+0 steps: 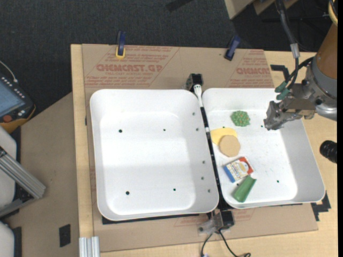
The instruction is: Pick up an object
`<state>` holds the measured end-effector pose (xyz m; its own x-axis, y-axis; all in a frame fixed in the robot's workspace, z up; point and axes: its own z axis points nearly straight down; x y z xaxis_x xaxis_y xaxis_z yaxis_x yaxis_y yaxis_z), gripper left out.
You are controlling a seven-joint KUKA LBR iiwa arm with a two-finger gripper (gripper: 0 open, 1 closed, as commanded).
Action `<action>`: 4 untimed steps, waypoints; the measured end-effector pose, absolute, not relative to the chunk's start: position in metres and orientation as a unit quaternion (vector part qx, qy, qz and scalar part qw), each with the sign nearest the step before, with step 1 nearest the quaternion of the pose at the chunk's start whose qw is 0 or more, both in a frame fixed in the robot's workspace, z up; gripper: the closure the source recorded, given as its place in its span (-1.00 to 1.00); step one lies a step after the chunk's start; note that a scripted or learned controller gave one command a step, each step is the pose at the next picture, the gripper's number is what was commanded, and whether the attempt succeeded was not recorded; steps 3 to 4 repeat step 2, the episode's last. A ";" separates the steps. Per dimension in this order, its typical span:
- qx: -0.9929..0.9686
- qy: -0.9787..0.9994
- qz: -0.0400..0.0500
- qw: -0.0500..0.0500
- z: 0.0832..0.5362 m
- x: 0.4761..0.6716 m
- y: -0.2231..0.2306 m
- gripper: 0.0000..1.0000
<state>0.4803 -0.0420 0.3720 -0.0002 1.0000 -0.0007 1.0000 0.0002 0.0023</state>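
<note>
Dark carpet behind, a bench (pixel 161 63) topped with brown printed board, two blue clamps (pixel 121 44) at its far edge. On the board, two white bins side by side: left bin (pixel 144 159) bare apart from a few small dark dots, right bin (pixel 284 165) carrying all the clutter.

Along the right bin's left edge, from far to near: green ball (pixel 240 118) near the far edge, yellow piece (pixel 218 135) with a tan disc (pixel 230 145) lying on top of it, packet (pixel 238 169) in red, white and blue, green tube (pixel 244 189) towards the near left corner and touching the packet.

Gripper (pixel 272 121) above the right bin's far right part, just beside the ball, over bare white floor. Spread or pressed together: cannot tell, a dark mass with cables across it. Nothing seen held.

Risks, judged from here:
- Straight descent likely to land on bare bin floor, right of the ball, and close on air.
- Ball round and bumpy: apt to roll or squirt out under an off-centre pinch.
- Disc and yelliow piece flat and stacked: hard to get under, liable to slide together.
- Packet and tube in contact: a grab at one likely to nudge the other.

Hard to make out: height of the gripper over the bin, print on the packet, true shape of the yellow piece under the disc. Arm cut off at the right edge.
</note>
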 end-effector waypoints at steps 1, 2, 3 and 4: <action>0.707 0.707 0.001 0.002 0.382 0.481 -0.042 1.00; 0.707 0.708 -0.001 -0.001 0.368 0.479 -0.032 1.00; 0.707 0.708 -0.001 -0.001 0.368 0.479 -0.032 1.00; 0.707 0.708 -0.001 -0.001 0.368 0.479 -0.032 1.00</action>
